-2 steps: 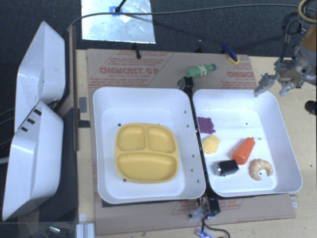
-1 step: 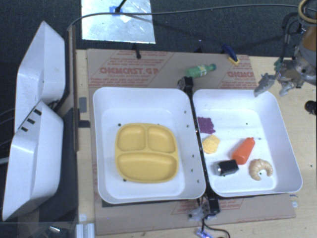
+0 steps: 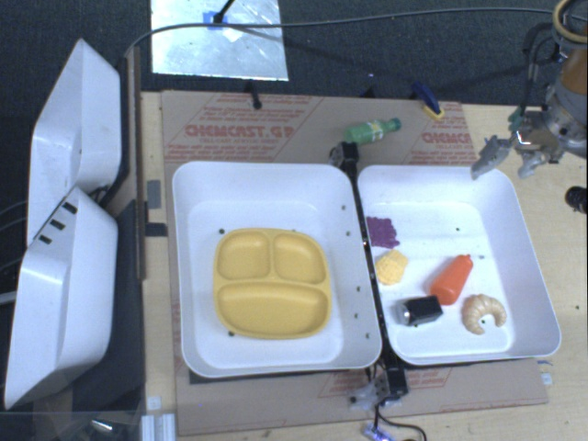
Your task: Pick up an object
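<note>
The right bin (image 3: 514, 211) holds a purple bunch of grapes (image 3: 383, 231), a yellow corn piece (image 3: 391, 267), an orange bottle (image 3: 452, 278), a small black block (image 3: 423, 310) and a tan croissant (image 3: 483, 311). My gripper (image 3: 507, 162) hangs over that bin's far right corner, well away from all of them. Its two grey fingers (image 3: 486, 157) are spread apart, open, with nothing between them.
A yellow divided plate (image 3: 272, 282) lies in the left bin (image 3: 193, 246). A green bottle (image 3: 372, 131) lies on the bench behind the bins, near a blue and yellow clip (image 3: 427, 102). White covers (image 3: 64, 219) stand at the far left.
</note>
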Robot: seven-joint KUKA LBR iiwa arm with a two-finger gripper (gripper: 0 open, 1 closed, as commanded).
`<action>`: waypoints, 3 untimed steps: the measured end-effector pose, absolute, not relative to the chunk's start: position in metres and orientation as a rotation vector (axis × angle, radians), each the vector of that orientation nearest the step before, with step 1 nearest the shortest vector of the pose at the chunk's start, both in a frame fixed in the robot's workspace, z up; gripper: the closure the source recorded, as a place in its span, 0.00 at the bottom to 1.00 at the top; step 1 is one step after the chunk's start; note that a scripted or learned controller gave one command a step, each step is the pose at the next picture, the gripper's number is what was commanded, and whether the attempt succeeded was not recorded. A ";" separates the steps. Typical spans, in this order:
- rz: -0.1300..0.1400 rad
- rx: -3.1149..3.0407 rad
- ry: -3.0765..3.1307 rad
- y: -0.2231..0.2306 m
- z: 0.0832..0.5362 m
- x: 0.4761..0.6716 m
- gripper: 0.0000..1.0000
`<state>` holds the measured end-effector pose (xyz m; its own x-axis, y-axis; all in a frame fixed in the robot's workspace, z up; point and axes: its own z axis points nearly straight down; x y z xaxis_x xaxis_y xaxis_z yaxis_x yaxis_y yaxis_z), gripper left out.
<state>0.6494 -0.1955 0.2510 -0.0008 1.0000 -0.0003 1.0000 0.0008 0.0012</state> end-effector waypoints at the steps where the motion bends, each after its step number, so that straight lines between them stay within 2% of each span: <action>1: 0.001 2.220 2.222 -0.195 0.251 0.649 0.00; 3: 0.001 2.220 2.222 -0.195 0.251 0.649 0.00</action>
<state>0.6494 -0.1955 0.2510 -0.0008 1.0000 -0.0003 1.0000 0.0008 0.0012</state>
